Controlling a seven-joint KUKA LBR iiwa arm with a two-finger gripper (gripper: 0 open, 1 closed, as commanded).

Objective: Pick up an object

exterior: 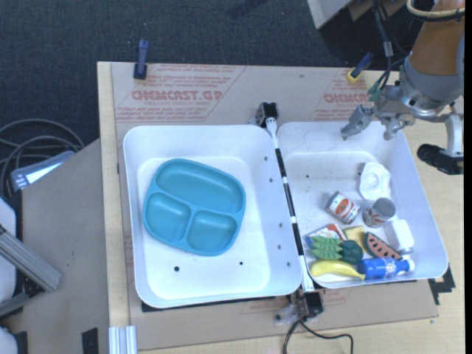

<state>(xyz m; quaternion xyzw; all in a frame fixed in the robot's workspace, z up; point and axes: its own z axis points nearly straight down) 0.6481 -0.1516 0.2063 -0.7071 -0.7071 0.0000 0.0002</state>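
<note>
Above the right bin, nothing picked up yet.

I hung over the far rim of the right bin (413, 153), my jaws (372, 124) spread open with nothing between them, well apart from anything worth taking. The pile lay at the near end of that bin: a small can (343, 207), a second tin (378, 212), a white lump (374, 178), a white block (400, 234), a watermelon slice (380, 245), a green toy (335, 248), a banana (335, 270) and a blue bottle (383, 268), crowded close, several touching. The left bin (140, 153) held a blue divided plate (194, 206). By my reckoning the task had barely begun: choosing one object, moving above it, descending, closing and lifting were all left to do.
</note>
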